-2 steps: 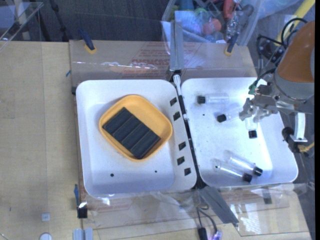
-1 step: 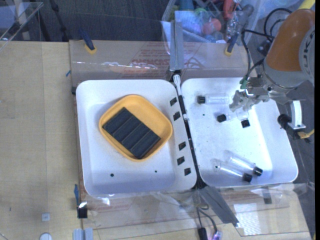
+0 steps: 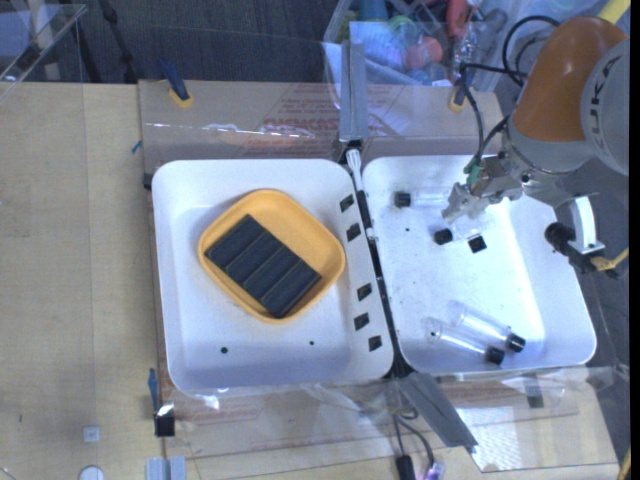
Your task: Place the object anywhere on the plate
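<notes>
- Although the two-finger gripper (image 3: pixel 462 208) hangs low over the upper part of the right shallow white bin (image 3: pixel 560 308), its tip is too small and blurred here to tell how it is set, and nothing can be made out in its hold.
- Just beside the tip lie small black cube-like pieces (image 3: pixel 442 236), one below it and one a little to the right, with another near the bin's upper left; which of them is the task's object I cannot say.
- Nearer the front of the same bin rests a clear plastic tube with black caps (image 3: pixel 470 332), lying on its side, well apart from the gripper; it could equally be the object.
- Across the central divider, in the left shallow white bin (image 3: pixel 180 358), sits the square orange plate with rounded corners (image 3: pixel 225 223), bearing a dark ribbed rectangular pad (image 3: pixel 262 262) on its middle.
- Judging from this, the task stands at its start: everything loose remains in the right bin, so a grasp, the carry over the divider and the release on the plate all seem to be left.
</notes>
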Robot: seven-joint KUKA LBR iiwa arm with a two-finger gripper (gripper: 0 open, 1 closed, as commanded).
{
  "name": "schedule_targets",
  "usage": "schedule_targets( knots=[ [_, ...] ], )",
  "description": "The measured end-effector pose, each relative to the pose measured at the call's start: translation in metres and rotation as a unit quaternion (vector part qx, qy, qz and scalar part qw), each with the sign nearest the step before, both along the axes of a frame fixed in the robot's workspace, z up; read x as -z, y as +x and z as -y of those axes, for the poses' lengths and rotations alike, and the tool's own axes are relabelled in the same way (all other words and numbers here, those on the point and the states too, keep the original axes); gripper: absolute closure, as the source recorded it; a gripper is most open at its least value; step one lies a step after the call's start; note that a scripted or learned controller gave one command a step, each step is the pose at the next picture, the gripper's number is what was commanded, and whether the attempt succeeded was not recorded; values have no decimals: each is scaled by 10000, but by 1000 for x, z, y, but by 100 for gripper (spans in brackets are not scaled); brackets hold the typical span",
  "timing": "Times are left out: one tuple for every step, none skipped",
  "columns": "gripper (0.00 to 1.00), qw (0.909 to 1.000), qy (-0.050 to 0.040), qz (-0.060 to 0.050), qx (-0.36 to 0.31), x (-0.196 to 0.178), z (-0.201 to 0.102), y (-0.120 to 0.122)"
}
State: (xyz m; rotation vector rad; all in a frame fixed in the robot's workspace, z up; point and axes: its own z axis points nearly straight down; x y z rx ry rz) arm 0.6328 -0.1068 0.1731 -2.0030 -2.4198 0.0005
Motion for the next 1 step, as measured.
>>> schedule_targets(
  knots=[
    [100, 9957, 7, -4, -930, -11, -26, -13]
  ],
)
